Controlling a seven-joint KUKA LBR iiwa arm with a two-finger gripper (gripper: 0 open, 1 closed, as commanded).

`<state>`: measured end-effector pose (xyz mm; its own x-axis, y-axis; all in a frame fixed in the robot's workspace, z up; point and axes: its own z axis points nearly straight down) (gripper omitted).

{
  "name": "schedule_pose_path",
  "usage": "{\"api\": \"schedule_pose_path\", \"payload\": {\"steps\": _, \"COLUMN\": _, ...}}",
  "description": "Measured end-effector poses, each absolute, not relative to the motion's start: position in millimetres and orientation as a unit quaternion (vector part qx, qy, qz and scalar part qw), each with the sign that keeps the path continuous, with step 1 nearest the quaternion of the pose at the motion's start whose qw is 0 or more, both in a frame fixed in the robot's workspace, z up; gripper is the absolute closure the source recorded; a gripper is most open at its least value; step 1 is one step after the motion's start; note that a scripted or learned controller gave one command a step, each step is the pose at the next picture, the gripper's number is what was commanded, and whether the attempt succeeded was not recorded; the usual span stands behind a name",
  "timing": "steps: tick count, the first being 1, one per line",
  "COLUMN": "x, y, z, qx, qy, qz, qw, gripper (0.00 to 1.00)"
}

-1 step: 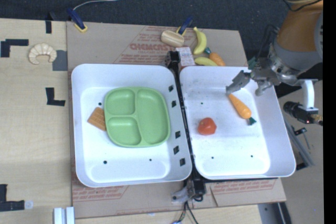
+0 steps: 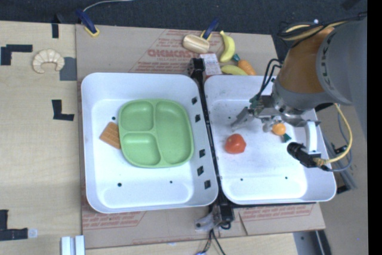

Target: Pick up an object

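My fingers (image 2: pixel 246 118) hang narrow, holding nothing, over the right bin (image 2: pixel 262 188). Red tomato (image 2: pixel 235 143) sits just below: widen, centre above it, descend straight.

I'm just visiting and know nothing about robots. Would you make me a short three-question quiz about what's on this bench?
1. True or false: the green divided plate lies in the left bin.
2. Which bin holds the red tomato-like object? A) left bin B) right bin C) neither
3. Fill in: the croissant lies outside both bins, near the view's ____ edge.

Key
1. True; an orange-brown piece pokes out from the plate's left edge.
2. B; it sits below and left of the gripper, untouched.
3. Left.
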<state>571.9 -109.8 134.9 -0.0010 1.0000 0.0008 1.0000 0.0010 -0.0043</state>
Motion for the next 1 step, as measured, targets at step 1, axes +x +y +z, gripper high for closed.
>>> {"api": "schedule_pose_path", "payload": {"steps": 1, "x": 552.3, "y": -94.5, "z": 86.3, "qx": -0.707, "qy": -0.707, "qz": -0.0006, "qw": -0.001, "gripper": 0.00}}
